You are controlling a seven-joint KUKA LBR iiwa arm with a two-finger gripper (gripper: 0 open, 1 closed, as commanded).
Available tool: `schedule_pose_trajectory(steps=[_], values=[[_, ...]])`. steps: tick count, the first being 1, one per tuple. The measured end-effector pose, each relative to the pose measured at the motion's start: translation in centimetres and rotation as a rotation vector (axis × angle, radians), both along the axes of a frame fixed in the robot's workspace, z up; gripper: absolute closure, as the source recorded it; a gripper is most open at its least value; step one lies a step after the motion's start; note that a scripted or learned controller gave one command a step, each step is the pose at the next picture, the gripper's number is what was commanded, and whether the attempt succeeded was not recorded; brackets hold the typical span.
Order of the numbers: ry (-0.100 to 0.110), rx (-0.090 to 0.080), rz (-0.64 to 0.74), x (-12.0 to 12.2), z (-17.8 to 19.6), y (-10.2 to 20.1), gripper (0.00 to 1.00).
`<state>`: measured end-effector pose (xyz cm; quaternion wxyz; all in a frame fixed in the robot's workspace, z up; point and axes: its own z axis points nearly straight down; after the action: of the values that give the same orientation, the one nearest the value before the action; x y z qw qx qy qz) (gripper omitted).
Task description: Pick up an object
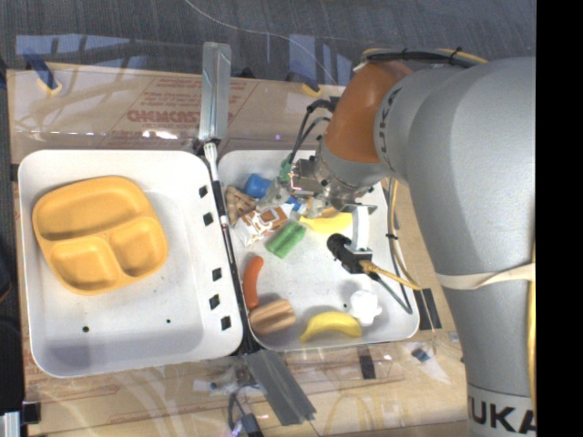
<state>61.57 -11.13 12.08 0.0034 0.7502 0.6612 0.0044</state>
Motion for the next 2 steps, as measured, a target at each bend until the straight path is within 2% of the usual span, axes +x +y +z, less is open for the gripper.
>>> schedule_pose_trajectory(steps=[1,2], values=[[0.039,0.006,-0.060,3.69,-2.94,-0.01,0.00],[0.031,0.008,-0.056,3.94,-1.94,0.19,1.00]])
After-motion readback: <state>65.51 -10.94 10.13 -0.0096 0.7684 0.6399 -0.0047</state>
